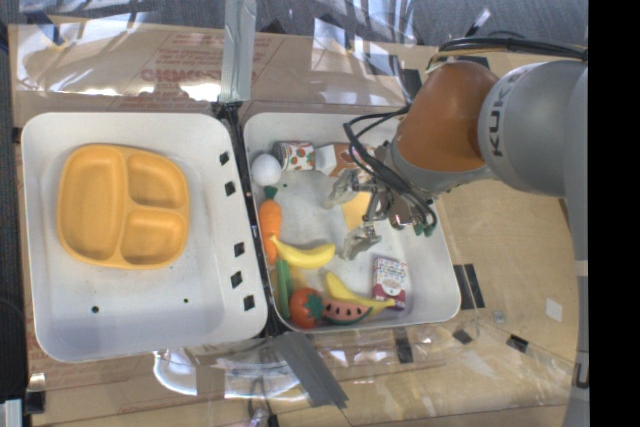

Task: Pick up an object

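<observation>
Two white bins on the surface. Right bin (440,265): banana (305,253), carrot (270,218), white ball (265,169), carton (389,279), all resting. Jaws (365,215) low among them; opening cannot be told. Nothing visibly lifted; pick outstanding.

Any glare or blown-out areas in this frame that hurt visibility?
Camera view: the top edge is overexposed; bright reflections streak the clear panel behind the bins; the yellow tray and toys in the right bin read clearly; the gripper is slightly soft.

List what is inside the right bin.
The right bin holds a white ball, carrot, two bananas, watermelon slice and small carton; the gripper covers more.
</observation>
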{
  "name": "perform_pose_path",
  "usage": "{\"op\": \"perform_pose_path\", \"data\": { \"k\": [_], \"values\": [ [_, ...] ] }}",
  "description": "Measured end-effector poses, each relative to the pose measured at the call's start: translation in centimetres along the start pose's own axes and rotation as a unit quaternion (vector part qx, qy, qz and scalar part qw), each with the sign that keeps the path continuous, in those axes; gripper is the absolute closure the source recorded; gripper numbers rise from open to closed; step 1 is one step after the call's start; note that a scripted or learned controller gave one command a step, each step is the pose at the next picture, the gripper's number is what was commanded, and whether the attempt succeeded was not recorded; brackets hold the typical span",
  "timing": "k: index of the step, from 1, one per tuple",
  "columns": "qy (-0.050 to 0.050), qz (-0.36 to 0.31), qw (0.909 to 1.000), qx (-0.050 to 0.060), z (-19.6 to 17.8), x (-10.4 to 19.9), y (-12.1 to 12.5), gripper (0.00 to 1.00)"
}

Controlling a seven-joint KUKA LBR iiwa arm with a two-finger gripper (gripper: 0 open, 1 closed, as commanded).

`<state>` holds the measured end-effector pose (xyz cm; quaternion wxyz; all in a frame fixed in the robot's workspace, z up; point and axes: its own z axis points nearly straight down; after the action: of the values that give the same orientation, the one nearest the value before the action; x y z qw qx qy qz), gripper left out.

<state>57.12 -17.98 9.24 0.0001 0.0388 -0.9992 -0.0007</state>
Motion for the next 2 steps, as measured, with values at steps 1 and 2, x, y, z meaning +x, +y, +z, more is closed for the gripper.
{"op": "perform_pose_path", "data": {
  "k": [1,2],
  "values": [
    [-0.001,-0.003,1.0000,0.000,-1.1,-0.2,0.1,1.00],
    [-0.006,0.073,0.9973,0.002,-12.0,-5.6,3.3,1.00]
  ]
}}
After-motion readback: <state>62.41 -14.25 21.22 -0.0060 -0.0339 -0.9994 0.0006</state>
